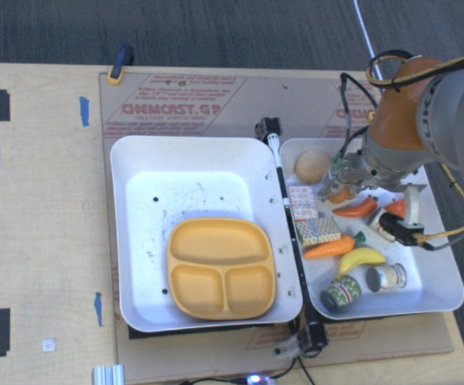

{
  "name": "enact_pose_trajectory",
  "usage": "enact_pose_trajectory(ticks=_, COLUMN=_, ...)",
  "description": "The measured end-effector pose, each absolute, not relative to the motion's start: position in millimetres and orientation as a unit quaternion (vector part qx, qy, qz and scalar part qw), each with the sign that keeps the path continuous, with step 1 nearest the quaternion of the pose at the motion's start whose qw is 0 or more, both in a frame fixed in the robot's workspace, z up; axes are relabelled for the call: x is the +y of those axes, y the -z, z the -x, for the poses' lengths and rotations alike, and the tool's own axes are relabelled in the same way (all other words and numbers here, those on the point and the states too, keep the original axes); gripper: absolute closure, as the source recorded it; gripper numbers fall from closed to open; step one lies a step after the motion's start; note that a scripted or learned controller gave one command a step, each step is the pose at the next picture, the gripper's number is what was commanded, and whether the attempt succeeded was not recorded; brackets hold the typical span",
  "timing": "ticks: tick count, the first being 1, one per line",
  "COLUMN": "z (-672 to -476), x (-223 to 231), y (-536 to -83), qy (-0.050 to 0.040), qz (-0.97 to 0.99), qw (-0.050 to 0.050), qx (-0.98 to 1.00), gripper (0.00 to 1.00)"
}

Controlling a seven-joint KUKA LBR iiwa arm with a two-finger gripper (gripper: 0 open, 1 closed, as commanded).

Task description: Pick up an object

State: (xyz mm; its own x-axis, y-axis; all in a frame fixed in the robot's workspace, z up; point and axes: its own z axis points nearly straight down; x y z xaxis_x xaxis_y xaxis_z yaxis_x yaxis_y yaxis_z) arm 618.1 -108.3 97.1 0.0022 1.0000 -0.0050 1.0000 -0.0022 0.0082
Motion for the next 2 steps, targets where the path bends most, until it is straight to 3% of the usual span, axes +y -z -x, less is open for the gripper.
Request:
enact_pose_trajectory(ticks=1, z=-578.8, x=-44.4, y=-185.4, qy=-0.0008, qz=-0.706, qw=0.001, qx=0.708, gripper=1.00)
enact_pose_trajectory(ticks=2, z=-596.9, x=26.0, y=-184.7, qy=-0.0008, qz=-0.707, qw=0.001, qx=0.708, gripper=1.00)
